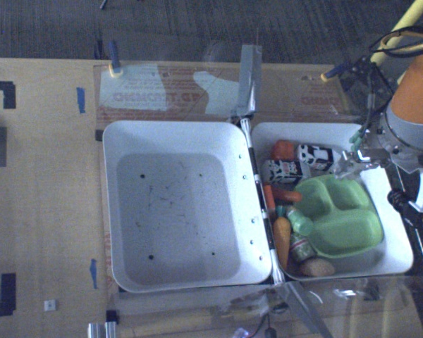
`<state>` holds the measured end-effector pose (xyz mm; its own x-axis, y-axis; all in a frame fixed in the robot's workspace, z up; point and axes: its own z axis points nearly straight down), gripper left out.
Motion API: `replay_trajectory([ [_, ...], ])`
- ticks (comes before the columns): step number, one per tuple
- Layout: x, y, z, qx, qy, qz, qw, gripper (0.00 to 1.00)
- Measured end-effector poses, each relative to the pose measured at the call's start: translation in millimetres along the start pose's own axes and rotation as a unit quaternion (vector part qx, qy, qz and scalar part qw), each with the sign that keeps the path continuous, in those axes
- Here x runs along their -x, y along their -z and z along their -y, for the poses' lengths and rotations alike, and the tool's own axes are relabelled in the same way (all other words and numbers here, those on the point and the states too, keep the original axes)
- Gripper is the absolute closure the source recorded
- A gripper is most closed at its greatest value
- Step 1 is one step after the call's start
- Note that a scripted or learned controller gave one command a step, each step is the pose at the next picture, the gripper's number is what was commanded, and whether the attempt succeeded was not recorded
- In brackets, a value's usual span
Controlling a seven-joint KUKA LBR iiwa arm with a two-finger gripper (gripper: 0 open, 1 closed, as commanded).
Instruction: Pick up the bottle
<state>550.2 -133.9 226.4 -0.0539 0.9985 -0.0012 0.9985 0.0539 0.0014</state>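
The bottle [299, 236] is small and green with a pale top. It lies in the right bin [398, 259], pressed against the left edge of a green divided plate [342, 217]. An orange carrot [282, 235] lies beside it on the left. My gripper [354, 163] hangs over the back of the right bin, just above the far edge of the green plate. It is well behind and to the right of the bottle. Nothing shows between the gripper and the bottle but the plate.
Two cow-patterned cartons [314, 155] [282, 170], a red item [283, 148], a red chili [285, 196] and a brown potato-like lump [317, 267] crowd the right bin's left side. The left bin [127, 139] stands alongside. Cables [381, 48] hang near the arm.
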Motion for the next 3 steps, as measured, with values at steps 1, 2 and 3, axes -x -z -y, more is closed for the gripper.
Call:
replay_trajectory([
  [1,-0.1,-0.1,0.0,0.0,0.0,0.0,1.0,0.0],
  [2,17.4,-136.0,31.2,0.007,0.05,0.002,0.9987,0.0],
  [3,20.7,-121.4,27.6,0.014,0.049,0.007,0.9987,1.0],
])
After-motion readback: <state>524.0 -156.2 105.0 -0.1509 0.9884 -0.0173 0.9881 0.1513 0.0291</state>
